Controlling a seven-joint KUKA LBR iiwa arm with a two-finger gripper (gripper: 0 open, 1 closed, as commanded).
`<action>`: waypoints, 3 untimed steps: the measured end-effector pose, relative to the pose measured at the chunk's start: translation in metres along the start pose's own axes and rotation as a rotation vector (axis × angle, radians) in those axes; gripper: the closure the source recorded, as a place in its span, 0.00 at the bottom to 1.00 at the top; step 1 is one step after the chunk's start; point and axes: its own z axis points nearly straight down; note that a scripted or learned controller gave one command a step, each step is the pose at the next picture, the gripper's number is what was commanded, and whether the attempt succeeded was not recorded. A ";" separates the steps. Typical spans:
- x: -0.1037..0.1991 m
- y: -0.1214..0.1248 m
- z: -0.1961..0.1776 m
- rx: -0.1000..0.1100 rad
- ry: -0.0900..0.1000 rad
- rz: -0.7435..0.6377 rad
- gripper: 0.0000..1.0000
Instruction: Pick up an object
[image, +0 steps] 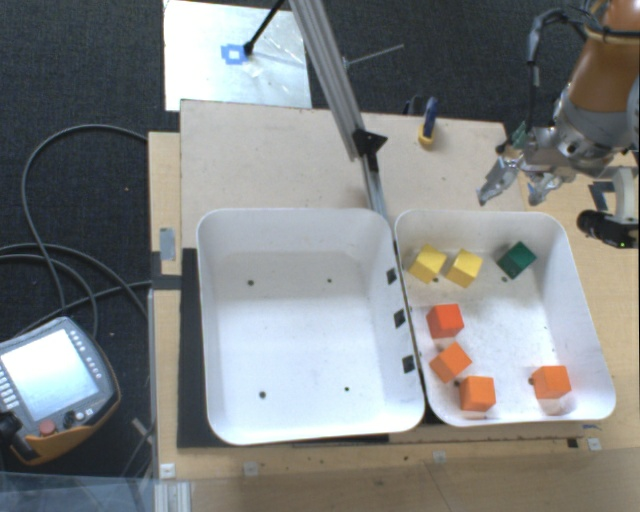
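Note:
The right bin (585, 325) holds several small cubes: two yellow ones (428, 264) (465, 267) side by side near its back, a green cube (517, 259) at the back right, and several orange cubes (445, 321) (451, 361) (477, 393) (551, 382) toward the front. My gripper (518, 183) hangs above the back rim of the right bin, up and slightly left of the green cube. Its fingers are spread open with nothing between them.
The left bin (215, 330) stands beside the right one. A slanted metal pole (335, 85) crosses above the bench to the bins' shared back corner. A blue-and-yellow clamp (428, 122) sits on the board behind. A teach pendant (50, 385) and cables lie at left.

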 end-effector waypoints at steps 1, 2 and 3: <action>-0.028 0.007 0.168 0.010 0.002 0.004 0.00; -0.023 -0.042 0.166 0.003 0.002 0.004 0.00; -0.023 -0.038 0.153 -0.005 0.001 0.001 1.00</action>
